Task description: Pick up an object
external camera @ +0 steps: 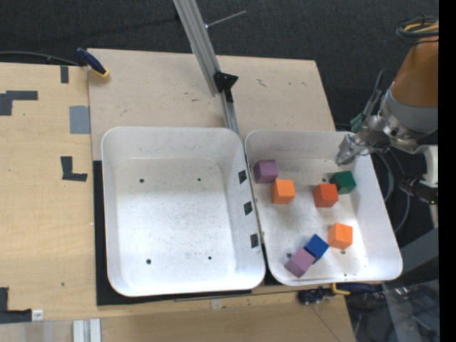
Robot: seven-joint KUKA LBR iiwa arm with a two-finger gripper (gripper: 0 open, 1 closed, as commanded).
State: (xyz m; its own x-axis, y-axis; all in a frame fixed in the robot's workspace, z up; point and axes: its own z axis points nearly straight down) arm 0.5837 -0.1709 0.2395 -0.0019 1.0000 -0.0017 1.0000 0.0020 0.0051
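Tool (347, 155) low over right bin (388, 251), just above green block (344, 182), finger spread impossible to tell

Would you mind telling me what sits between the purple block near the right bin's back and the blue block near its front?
In the camera view, an orange block lies between the purple block and the blue block, nearer the purple one.

The tool (347, 153) is appearing blurred, so its finger state is not readable. It is overlapping the green cube (345, 182) near the right bin's (377, 262) far right edge, hiding the cube's upper part.
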